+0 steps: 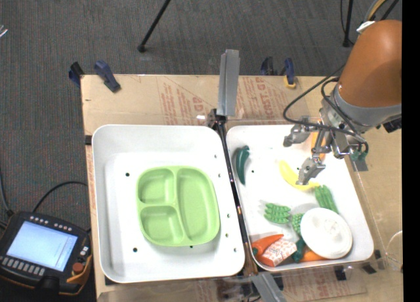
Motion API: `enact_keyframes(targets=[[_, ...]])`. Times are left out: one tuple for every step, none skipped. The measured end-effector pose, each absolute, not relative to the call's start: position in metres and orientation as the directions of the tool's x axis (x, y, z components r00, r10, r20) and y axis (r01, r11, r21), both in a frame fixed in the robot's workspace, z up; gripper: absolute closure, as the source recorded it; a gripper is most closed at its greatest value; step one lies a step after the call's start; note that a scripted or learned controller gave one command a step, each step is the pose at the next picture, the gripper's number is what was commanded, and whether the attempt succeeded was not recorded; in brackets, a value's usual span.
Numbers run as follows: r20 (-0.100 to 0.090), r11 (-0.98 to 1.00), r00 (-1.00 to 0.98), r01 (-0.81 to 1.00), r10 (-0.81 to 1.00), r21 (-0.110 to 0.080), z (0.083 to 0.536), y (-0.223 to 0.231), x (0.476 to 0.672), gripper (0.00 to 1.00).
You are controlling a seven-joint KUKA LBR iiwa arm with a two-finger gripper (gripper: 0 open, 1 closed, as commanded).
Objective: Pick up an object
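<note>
In the right bin [262, 138] lie a yellow banana [287, 173], a dark green pepper [241, 161], a green pea pod [276, 212], a second green pod [325, 197], a white plate [326, 232], an orange carrot [265, 243] and a small orange-and-white box [281, 252]. My gripper [308, 172] hangs low over the bin's middle right, its tip at the banana's right end. Nothing is seen lifted off the bin floor. The orange wrist band [375, 64] hides the bin's far right corner.
The left bin [111, 182] holds a light green divided plate [177, 205]. A grey metal post [228, 87] stands at the back between the bins. Blue clamps [105, 74] grip the bench's rear edge. A teach pendant [42, 248] lies at the lower left.
</note>
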State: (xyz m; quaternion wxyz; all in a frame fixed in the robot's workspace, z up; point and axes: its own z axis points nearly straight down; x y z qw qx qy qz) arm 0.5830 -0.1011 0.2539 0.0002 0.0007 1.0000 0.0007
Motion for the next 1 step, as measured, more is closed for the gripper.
enact_keyframes(targets=[[0.009, 0.994, -0.994, 0.106, 0.106, 0.002, 0.0856, -0.1291, 0.5491, 0.0]])
